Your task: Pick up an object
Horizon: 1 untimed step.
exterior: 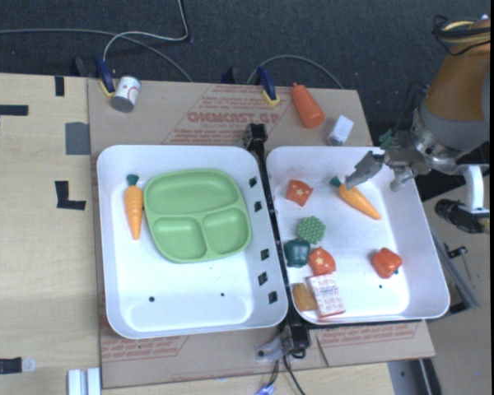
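arm: grey with an orange band, reaching in from the right over the far right corner of the right bin (412, 245)
gripper: the gripper (380, 171) hangs above the bin's upper right part, fingers spread apart, one finger (362, 169) slanting down toward the carrot's leafy end, the other near the bin's right rim; nothing sits between them
likely target: the carrot (360, 201) lies flat on the bin floor, tilted, green tip up-left, just below and beside the left finger
other items, right bin: a red block (299, 192) to the carrot's left, a green bumpy piece (310, 229), a dark teal piece (296, 253), a red-orange piece (322, 261), a red pepper-like piece (386, 262) and a small printed box (326, 295) at the near edge
left bin: left bin (181, 311) holds a green divided plate (199, 215) with a second carrot (133, 207) beside it
task stage: judged as approach; no object is lifted yet
risk, offset: the spread fingers look centred to the right of the carrot, so closing there may catch only its tip or nothing
risk, shape: the carrot tapers and lies slanted; a pinch off its thick part could squeeze it out sideways
risk, rim: the right finger is close to the bin wall and could strike it on descent
risk, height: whether the fingers are low enough to the floor cannot be told from this slant
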Motion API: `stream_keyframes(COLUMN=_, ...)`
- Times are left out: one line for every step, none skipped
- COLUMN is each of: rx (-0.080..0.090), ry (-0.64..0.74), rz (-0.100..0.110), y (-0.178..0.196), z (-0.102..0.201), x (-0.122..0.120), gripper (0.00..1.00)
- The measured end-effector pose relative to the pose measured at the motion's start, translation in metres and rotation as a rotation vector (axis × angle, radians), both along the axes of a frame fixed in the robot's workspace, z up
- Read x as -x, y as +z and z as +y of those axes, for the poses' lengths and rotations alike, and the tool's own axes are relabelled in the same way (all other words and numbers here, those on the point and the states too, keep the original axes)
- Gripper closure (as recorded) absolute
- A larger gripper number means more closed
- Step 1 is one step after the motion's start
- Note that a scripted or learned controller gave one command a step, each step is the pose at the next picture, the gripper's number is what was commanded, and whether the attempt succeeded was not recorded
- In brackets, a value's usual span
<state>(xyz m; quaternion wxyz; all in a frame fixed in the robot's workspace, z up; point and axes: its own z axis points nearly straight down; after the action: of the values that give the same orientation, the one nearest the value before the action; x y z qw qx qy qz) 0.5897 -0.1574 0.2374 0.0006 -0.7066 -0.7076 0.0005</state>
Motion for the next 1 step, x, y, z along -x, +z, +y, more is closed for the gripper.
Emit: stream_keyframes(rx=-0.002, ry=0.001, rz=-0.003, y=-0.1512, z=0.0647, x=0.0078, gripper=0.0)
